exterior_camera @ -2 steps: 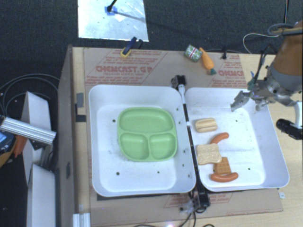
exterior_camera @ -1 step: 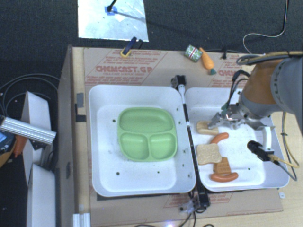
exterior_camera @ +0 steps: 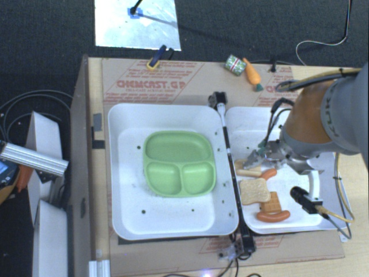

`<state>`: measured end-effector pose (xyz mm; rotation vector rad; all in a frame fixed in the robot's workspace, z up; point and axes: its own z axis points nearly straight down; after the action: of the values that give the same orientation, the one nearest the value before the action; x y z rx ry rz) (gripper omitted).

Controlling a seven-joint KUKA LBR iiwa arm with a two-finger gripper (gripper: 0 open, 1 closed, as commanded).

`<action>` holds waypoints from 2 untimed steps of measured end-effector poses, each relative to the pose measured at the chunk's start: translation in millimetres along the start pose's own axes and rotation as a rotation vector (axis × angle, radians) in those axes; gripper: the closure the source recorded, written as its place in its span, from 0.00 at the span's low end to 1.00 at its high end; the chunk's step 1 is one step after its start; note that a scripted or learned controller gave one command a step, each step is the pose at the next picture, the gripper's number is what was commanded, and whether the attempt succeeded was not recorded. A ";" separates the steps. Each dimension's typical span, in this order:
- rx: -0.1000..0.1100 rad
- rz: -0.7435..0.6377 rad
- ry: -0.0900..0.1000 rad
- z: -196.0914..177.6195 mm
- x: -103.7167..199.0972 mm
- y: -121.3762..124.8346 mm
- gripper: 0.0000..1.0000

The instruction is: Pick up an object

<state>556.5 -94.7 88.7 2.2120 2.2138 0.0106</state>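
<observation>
A sausage [exterior_camera: 273, 216] is lying by the right bin's [exterior_camera: 253, 123] front edge; the gripper [exterior_camera: 260, 156] is hovering, its state unclear; cardboard [exterior_camera: 190, 77] is reading "CHEMCAST GP".

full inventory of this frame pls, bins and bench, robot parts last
bins: 2, white, side by side on bench
divided plate: 1, green, in left bin
bread slice: 1, tan, right bin
sausage: 1, red-orange, right bin, near front edge
cracker: 1, brown, between bread and sausage
carrot: 1, orange, on bench behind right bin
small can: 1, green, beside carrot
clip: 1, yellow and dark, on bench behind left bin
arm: 1, grey with orange band, over right bin
claw: 1, low in right bin
</observation>
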 end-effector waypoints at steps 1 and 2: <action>-0.002 -0.001 0.003 -11.0 1.4 1.5 1.00; -0.001 -0.001 0.003 -10.8 1.3 1.4 0.00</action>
<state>557.7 -93.4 99.5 2.2115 2.2161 0.0156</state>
